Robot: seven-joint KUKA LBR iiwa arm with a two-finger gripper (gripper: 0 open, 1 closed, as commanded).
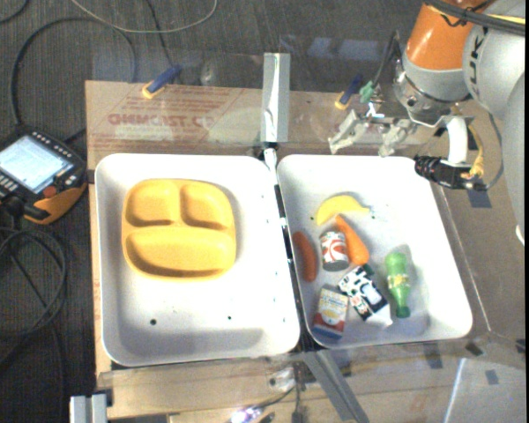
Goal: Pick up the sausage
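Observation:
The sausage (pixel 306 256) is a reddish-brown link lying lengthwise against the left wall of the right bin (pixel 441 227). My gripper (pixel 368 137) hangs above the back rim of that bin, well behind and to the right of the sausage. Its two pale fingers (pixel 346 135) are spread apart with nothing between them.
In the right bin lie a yellow banana (pixel 342 206), a red-and-white can (pixel 334 249), an orange carrot (pixel 353 242), a green bottle (pixel 398 281), a black-and-white carton (pixel 362 293) and a small pouch (pixel 331 311). The left bin (pixel 194 337) holds a yellow divided tray (pixel 181 227).

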